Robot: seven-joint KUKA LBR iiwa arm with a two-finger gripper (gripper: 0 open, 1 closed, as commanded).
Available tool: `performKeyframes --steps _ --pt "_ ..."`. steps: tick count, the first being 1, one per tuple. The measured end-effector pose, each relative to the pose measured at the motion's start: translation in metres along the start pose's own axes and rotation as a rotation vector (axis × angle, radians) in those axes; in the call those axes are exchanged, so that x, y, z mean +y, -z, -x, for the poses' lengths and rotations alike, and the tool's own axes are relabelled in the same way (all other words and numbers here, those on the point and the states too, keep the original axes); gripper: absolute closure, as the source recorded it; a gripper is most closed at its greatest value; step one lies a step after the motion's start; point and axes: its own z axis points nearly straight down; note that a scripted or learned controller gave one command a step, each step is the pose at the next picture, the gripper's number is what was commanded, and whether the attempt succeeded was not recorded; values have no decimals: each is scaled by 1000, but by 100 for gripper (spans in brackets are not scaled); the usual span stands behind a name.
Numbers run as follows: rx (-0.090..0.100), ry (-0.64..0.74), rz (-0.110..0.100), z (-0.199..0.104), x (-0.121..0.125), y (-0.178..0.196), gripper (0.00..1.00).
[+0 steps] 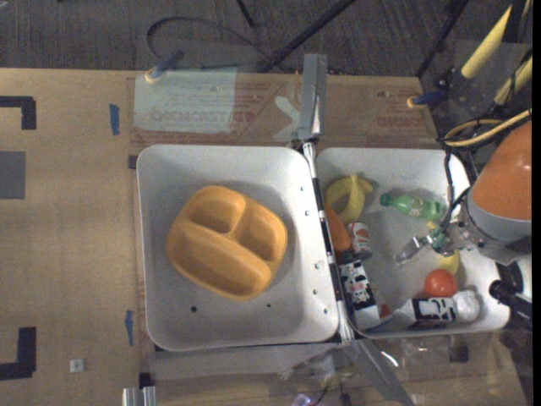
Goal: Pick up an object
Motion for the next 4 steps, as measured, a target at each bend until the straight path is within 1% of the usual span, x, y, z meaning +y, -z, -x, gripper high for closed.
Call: performKeyframes --steps 1,2,3,4 --pt "-2 65 -15 -26 -11 -6 0" --pt "-6 190 -10 17 54 -8 0" --pt "-1 284 -10 16 12 -7 0" --pt "-4 190 -11 -23 -25 -6 0"
